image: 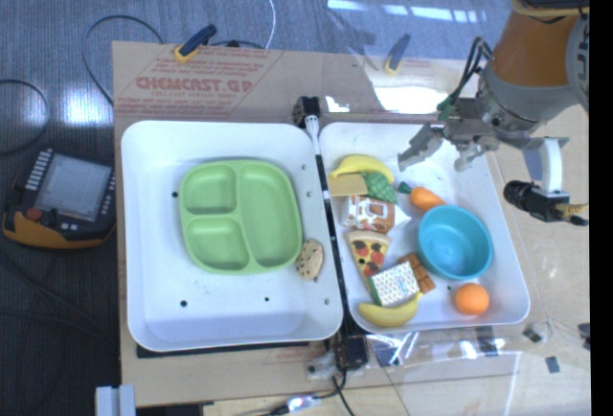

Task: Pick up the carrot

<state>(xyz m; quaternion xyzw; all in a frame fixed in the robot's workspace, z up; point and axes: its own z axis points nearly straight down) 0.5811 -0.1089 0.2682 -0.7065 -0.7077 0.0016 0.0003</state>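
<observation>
Camera view, big to small. Brown cardboard-topped bench (pixel 192 83) w/ two shallow white plastic bins side by side: left white bin (pixel 153 309) and right white bin (pixel 508 280), walls touching along the middle. My grey arm w/ orange band (pixel 546 31) comes in from top right, over the right bin's far corner.

Left bin holds a light-green three-compartment plastic plate (pixel 239 213), lying flat near the middle, and a small beige speckled cookie-like piece (pixel 308 260) just beside the plate's near right corner.

Right bin is crowded. Round blue plastic bowl (pixel 454 242) sits upright towards the right. Two yellow toy bananas: one at the far left (pixel 356 166), one at the near edge (pixel 388 312). Between them a column of small printed food boxes and cards (pixel 369 232). Small orange ball-shaped fruit (pixel 470 299) near the bowl's near side.

Carrot, short orange toy w/ green tip (pixel 422 197), lies on the bin floor, touching the bowl's far left rim or just beside it; can't tell which.

My pincer (pixel 442 151) hovers above the bin's far part, near the carrot but apart from it, fingers spread, nothing between them.
</observation>
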